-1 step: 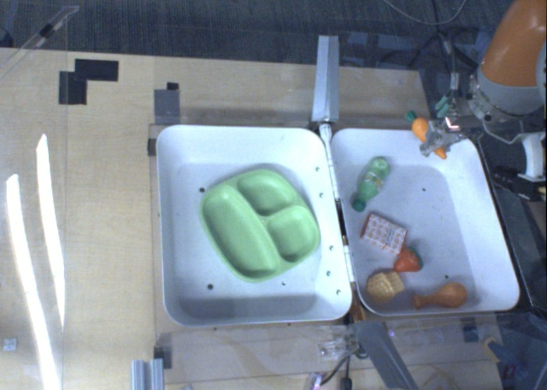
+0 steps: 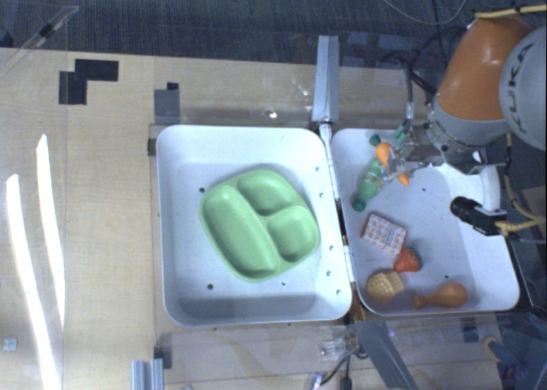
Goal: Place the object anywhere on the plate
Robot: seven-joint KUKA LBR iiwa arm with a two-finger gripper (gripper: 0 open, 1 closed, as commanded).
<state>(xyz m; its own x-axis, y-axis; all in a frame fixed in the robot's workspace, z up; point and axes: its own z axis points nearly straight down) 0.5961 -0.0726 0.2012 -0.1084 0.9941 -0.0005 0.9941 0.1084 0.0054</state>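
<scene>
Two bins; gripper seemingly near right bin's far edge.

Bright overhead light; glare streaks on bench left; soft focus.

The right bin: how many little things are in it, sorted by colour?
Orange or red: 3, carrot, strawberry, gourd
Green: 1, bottle
Tan: 1, pastry
Patterned: 1, box
Total: 6
</scene>
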